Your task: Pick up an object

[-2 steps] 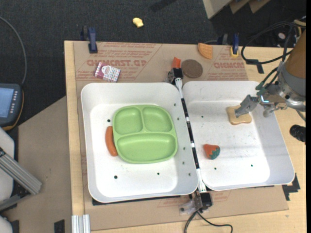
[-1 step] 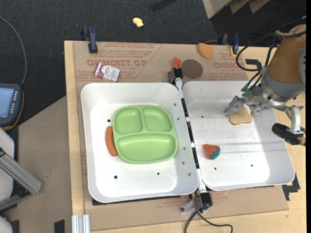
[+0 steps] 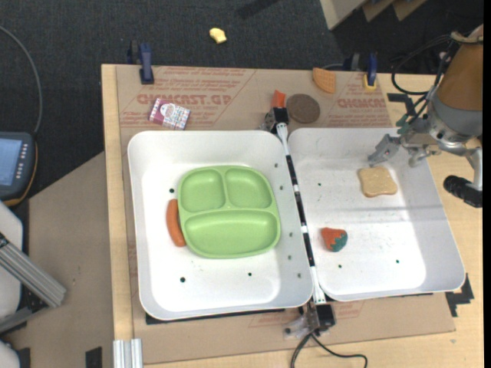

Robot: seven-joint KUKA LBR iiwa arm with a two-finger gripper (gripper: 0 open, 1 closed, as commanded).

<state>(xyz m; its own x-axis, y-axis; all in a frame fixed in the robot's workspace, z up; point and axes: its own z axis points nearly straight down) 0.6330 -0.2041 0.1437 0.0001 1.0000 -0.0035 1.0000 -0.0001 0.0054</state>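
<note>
Grey two-finger gripper (image 3: 398,149), fingers spread and grasping nothing, is hovering in the right white bin (image 3: 430,271), the tan toast-shaped slice (image 3: 377,182) lying just below-left of it.

Arm (image 3: 459,90) low, jaws spread, empty

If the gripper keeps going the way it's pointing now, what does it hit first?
Probably the bare floor of the right bin just above the toast slice. The gripper points down-left and sits beside the toast, though depth is unclear from this view.
</note>
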